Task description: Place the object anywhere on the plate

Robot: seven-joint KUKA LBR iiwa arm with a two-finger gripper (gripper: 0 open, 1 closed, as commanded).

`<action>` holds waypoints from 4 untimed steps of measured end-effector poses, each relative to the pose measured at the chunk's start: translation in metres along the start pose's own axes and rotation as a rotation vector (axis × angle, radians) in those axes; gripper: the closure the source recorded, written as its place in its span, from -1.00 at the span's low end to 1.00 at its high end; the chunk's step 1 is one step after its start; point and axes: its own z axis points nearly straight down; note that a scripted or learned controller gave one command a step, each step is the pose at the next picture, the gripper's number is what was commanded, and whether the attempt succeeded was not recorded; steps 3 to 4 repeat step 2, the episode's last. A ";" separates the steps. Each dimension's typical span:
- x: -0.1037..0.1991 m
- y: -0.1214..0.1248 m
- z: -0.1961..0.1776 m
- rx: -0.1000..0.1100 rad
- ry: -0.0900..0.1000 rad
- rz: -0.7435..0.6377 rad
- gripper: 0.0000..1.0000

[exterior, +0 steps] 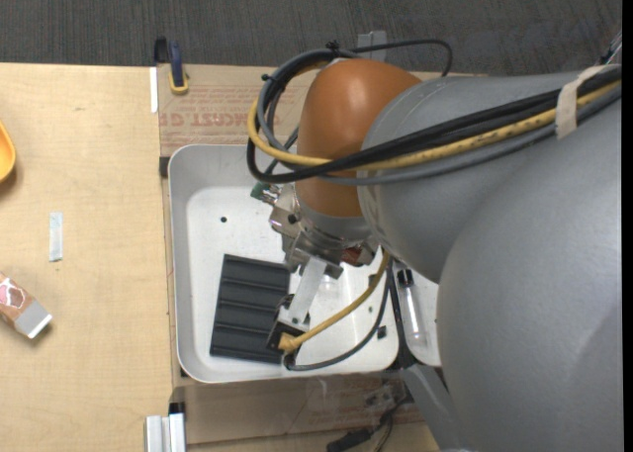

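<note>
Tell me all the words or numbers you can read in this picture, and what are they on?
Red print on the cardboard sheet behind the white bin: upside down and blurred, not readable.
Red and white markings on the small packet at the left of the wooden bench: too small to read.
No other writing shows.

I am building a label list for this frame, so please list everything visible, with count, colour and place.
bench: 1, light wood, left side
bin: 1, white, centre
ribbed slab: 1, black, lying in the bin, lower left
cardboard sheet: 1, brown with red print, behind the bin
clamp: 1, blue, bench's far edge
strip: 1, pale, bench, left of bin
packet: 1, red and white, bench's left edge
rounded thing: 1, orange, cut by the left edge
arm: 1, grey with orange band, over the bin
</note>
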 end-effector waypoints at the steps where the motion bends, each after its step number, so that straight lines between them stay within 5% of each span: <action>1: -0.030 0.016 -0.071 -0.001 0.001 -0.154 1.00; 2: 0.004 -0.003 0.030 0.001 -0.001 -0.285 1.00; 4: 0.004 -0.003 0.030 0.001 -0.001 -0.285 1.00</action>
